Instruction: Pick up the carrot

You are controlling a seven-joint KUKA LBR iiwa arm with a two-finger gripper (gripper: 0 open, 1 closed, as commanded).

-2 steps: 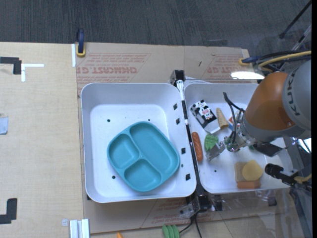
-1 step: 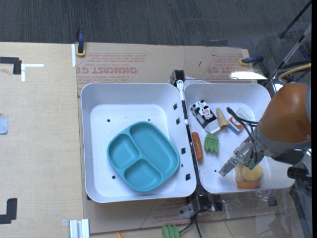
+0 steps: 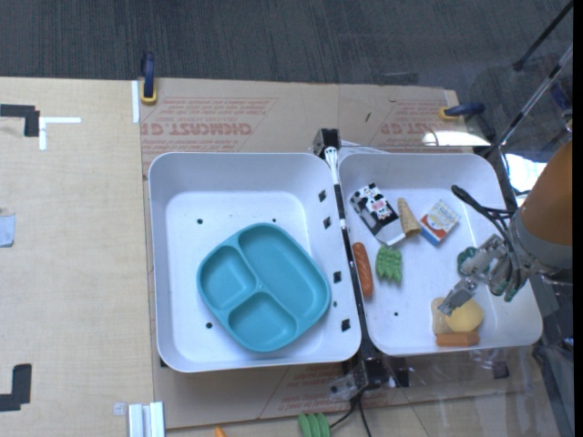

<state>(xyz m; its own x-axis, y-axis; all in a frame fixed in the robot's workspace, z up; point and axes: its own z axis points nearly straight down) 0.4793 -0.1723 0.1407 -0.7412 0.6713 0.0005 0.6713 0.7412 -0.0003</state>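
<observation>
A robot arm (image 3: 556, 217) reaches in from the right over two white bins set side by side on a worktop (image 3: 73, 244), its task to pick up a carrot. The carrot (image 3: 363, 269), a slim orange piece, lies lengthwise against the left wall of the right bin (image 3: 510, 335), just beside a green toy vegetable (image 3: 389, 263). The left bin (image 3: 173, 198) carries a teal divided plate (image 3: 263, 286), apparently a place to receive items. Scattered through the right bin are a black-and-white cow toy (image 3: 373, 208), a cone (image 3: 406, 217) and a small box (image 3: 439, 221), loose as if tipped in for sorting. The hand (image 3: 465, 291) sits low in the bin's right half, well apart from the carrot, its tip at or just above a yellow fruit (image 3: 465, 317) stacked on an orange block (image 3: 455, 339). Whether its grip is released or clenched cannot be made out; nothing is visibly held.
</observation>
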